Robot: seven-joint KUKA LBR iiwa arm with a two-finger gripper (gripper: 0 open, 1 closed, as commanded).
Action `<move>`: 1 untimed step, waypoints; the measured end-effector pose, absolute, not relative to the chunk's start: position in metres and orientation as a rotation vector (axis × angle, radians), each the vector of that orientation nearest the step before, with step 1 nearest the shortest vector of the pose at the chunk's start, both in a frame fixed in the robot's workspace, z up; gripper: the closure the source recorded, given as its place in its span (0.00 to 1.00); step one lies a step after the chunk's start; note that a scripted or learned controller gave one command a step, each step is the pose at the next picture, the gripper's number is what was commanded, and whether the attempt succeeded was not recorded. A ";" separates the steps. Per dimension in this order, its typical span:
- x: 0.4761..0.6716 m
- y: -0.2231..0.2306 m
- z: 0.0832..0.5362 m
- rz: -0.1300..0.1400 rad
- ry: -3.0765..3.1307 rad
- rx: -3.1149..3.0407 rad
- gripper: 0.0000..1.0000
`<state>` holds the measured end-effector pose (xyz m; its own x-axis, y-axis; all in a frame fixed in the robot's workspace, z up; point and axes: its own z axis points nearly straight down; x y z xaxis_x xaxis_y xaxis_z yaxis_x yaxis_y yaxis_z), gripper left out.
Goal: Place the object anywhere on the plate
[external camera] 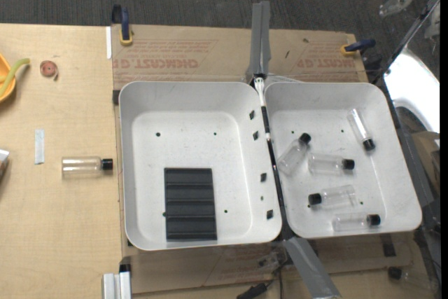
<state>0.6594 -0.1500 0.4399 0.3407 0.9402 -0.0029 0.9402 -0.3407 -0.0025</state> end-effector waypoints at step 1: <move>0.642 -0.214 0.440 0.006 -1.614 -2.695 0.00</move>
